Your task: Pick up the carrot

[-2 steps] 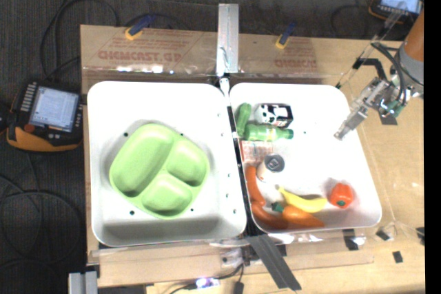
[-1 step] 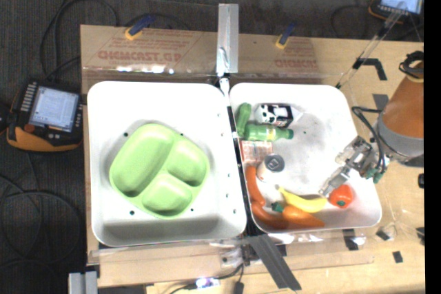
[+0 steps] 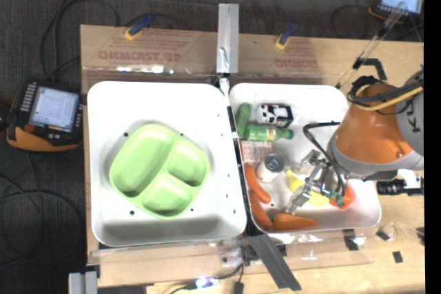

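Two white bins sit on the counter [image 3: 386, 55]; red lettering above them reads "CHEMCAST". Lower right of the frame, the hand [image 3: 311, 186] hangs over the right bin [image 3: 324, 94]; its grip cannot be told. The carrot [image 3: 293, 221] lies near that bin's bottom edge.

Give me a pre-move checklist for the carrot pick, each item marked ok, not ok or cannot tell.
1. Carrot visible, lying at the right bin's front edge: ok.
2. Tool over the right bin: ok.
3. Tool directly above the carrot: not ok, it sits behind it, over the yellow item.
4. Carrot free of neighbours: not ok, an orange-red piece lies close at its left.
5. Tool holding nothing: cannot tell.
6. Green tray in the left bin out of the path: ok.
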You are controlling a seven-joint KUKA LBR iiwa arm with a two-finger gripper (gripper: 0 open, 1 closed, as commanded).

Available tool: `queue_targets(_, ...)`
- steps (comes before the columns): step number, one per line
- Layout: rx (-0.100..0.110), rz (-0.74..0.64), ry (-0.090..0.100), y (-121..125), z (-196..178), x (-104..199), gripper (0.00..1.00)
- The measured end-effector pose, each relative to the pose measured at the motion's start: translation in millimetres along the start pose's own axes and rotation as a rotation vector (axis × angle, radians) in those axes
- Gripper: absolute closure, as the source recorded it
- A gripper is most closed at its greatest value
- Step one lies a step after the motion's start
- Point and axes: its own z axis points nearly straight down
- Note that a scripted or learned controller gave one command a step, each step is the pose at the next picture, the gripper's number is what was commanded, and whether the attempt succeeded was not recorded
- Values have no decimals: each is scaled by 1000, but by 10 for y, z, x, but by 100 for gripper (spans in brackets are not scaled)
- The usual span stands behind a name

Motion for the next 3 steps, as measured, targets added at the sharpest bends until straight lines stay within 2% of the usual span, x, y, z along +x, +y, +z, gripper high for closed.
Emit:
queue_targets(1, -2, -2, 10, 23, -81, 13, 100)
queue_targets(2, 0, -219, 9, 63, 5, 57, 100)
queue_targets(3, -1, -231, 30, 343, -58, -371, 100)
